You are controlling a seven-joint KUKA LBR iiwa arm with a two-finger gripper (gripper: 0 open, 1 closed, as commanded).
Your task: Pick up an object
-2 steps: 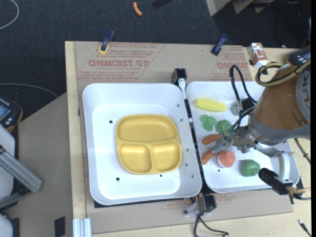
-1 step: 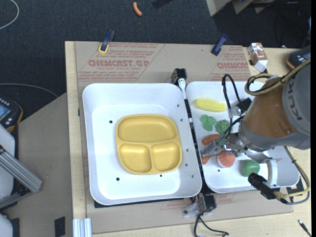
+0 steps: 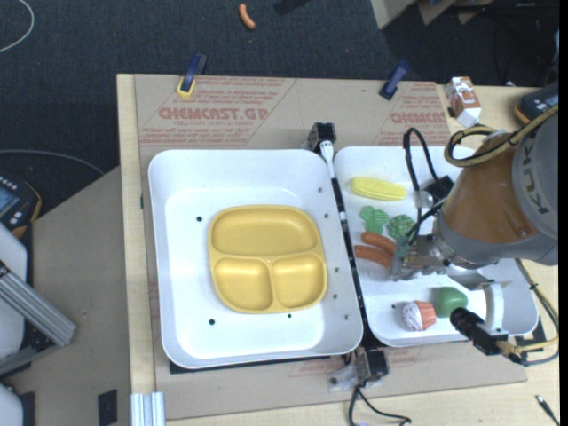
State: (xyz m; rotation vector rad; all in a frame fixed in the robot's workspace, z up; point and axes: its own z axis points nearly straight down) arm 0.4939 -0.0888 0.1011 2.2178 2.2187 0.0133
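Two white bins sit side by side on the bench. Left bin [image 3: 177, 238] carries a yellow divided tray [image 3: 266, 257]. Right bin [image 3: 524, 313] carries the loose items: a yellow toy corn cob [image 3: 379, 187] at the far end, a green leafy toy vegetable [image 3: 376, 215] below it, a darker green broccoli-like piece [image 3: 399, 227], two orange-red toy sausages [image 3: 375, 247] near the dividing wall, and at the near end a whitish-pink piece [image 3: 410, 315] just beside an orange-and-green toy [image 3: 441, 302].

Progress: judged from this view, the pick is not done. Every item visible lies in the bin; none is seen lifted clear. The arm is down over the middle of the right bin, so this reads as the descent or grasp stage; closing, lifting and confirming the hold all remain.

Gripper [image 3: 406, 263]: low in the right bin, just beside the sausages and near the broccoli-like piece. The wrist body hides the tip. Cannot tell how wide it stands or whether it touches or holds anything. Most likely target by position: the sausages, unconfirmed.
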